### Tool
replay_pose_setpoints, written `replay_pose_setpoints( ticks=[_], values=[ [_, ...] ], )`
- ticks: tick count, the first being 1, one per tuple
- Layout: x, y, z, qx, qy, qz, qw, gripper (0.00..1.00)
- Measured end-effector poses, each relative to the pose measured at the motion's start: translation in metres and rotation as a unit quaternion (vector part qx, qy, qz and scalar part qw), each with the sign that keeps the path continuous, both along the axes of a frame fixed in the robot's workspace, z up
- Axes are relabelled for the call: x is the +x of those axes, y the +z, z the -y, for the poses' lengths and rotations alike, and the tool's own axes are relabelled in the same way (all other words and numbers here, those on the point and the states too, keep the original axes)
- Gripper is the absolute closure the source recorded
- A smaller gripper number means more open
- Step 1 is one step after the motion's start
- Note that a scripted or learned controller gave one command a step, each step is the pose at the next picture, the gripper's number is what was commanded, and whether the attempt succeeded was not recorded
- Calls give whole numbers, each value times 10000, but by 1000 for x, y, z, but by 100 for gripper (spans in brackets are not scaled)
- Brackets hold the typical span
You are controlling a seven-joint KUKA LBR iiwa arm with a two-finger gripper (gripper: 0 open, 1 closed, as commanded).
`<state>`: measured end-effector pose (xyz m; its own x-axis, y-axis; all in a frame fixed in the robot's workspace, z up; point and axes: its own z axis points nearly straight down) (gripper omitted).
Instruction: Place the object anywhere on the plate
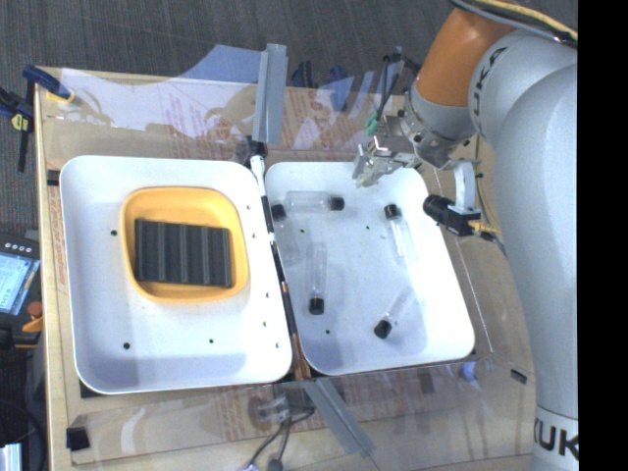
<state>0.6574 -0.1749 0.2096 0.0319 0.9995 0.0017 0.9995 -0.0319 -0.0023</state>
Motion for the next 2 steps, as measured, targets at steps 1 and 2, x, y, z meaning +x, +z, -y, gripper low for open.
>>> replay_pose_setpoints(
  ticks=[1,2],
  values=[
    [0,34,-28,-14,1275,17,9918,100],
    [0,25,-37,-2,2061,0,9785,100]
  ],
)
